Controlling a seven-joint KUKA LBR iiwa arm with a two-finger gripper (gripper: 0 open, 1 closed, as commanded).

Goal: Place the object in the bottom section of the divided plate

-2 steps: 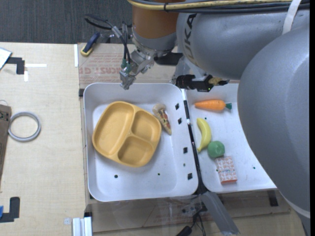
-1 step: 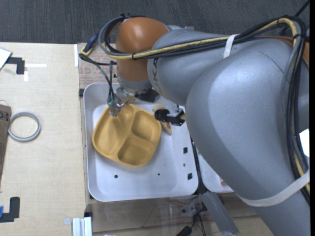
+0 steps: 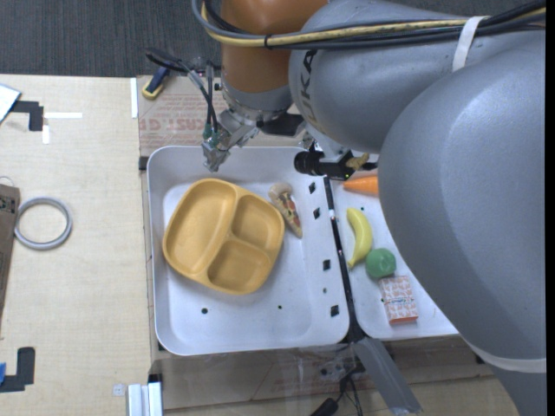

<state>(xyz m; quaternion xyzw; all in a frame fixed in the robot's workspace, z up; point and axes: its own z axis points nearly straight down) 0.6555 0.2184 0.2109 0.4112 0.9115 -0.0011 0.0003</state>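
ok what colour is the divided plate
Yellow-tan, plain; the divided plate shows clearly in the camera view.

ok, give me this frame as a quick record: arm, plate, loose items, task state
arm: gripper over the left bin's far edge, just beyond the plate; nothing visibly held
plate: yellow divided plate in left bin, all three sections bare
left bin item: small brown patterned object lying beside the plate's right rim
right bin items: banana, green ball, carrot, small red-and-white box
bench: tape roll left of the bins
task state: not yet done
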